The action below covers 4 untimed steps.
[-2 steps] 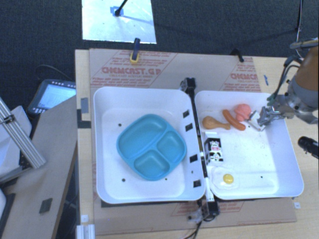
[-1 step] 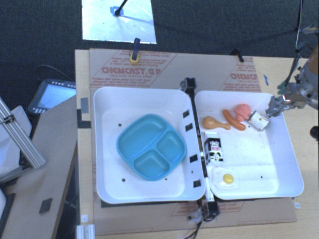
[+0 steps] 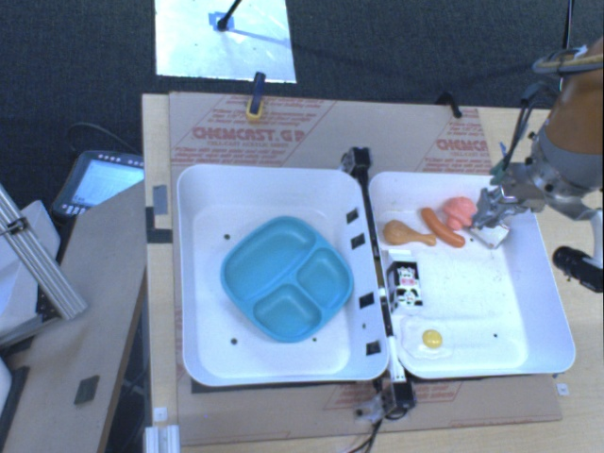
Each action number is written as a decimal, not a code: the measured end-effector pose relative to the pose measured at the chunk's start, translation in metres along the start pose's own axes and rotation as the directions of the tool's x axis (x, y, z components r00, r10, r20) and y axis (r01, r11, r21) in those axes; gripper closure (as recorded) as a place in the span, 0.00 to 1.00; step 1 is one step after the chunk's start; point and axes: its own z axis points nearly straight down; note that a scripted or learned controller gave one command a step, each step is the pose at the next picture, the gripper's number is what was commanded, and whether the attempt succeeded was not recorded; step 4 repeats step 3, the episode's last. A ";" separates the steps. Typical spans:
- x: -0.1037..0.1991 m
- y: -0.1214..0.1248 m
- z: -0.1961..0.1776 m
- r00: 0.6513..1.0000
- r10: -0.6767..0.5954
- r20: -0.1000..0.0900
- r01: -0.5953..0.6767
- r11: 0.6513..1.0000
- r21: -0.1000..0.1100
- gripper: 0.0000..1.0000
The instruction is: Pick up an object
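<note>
White plastic forms the two bins, and the gripper (image 3: 491, 223) hangs low over the upper right part of the right bin (image 3: 528, 295), just beside the toy food gathered there. Nothing appears between its fingers, so the pick is judged not yet made; the approach seems mostly done, while the closing and the lift are left. Whether the jaws stand apart or together I cannot tell, since the tips merge with the pale bin floor at this size. The nearest candidate is the pink round toy (image 3: 460, 209), just beside the jaws on their left and possibly touching them. The orange sausage (image 3: 444, 227) lies a little further left, against the pink toy, and the tan chicken drumstick (image 3: 408, 233) is further left again. Well below and left of the jaws lies a small black-and-white carton (image 3: 407, 285), and further below it the fried egg (image 3: 431, 340). The blue divided plate (image 3: 286, 277) sits in the left bin (image 3: 203, 253), well apart from the jaws.
</note>
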 end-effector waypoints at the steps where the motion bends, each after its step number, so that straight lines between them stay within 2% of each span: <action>1: 0.053 -0.002 0.014 1.000 -0.001 -0.001 0.001 1.000 0.000 1.00; 2: 0.113 -0.007 0.016 1.000 -0.001 -0.001 0.001 1.000 0.001 1.00; 3: 0.177 -0.001 0.025 1.000 -0.002 -0.002 0.002 1.000 0.001 1.00; 4: 0.177 -0.001 0.025 1.000 -0.002 -0.002 0.002 1.000 0.001 1.00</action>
